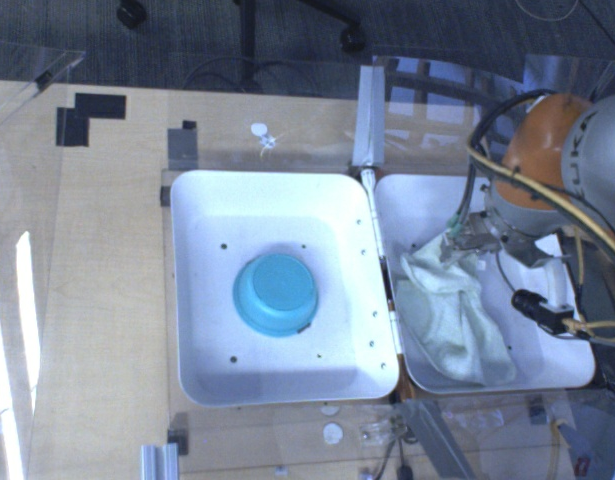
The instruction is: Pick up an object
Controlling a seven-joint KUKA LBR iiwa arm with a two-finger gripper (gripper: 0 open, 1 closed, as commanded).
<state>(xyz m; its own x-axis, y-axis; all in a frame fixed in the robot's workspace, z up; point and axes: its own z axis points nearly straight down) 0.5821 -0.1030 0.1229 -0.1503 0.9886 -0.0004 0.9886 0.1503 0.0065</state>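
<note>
A blue upturned bowl rests in the middle of the left white bin. A crumpled pale cloth lies in the right white bin, spread from its centre toward the front. My gripper hangs low over the cloth's upper edge, under the grey arm with its orange band. The arm's body covers the fingers, and a bit of green shows next to them.
A metal divider post rises behind the seam between the two bins. Black cables loop off the arm over the right bin's right side. The wooden bench stretches to the left of the bins.
</note>
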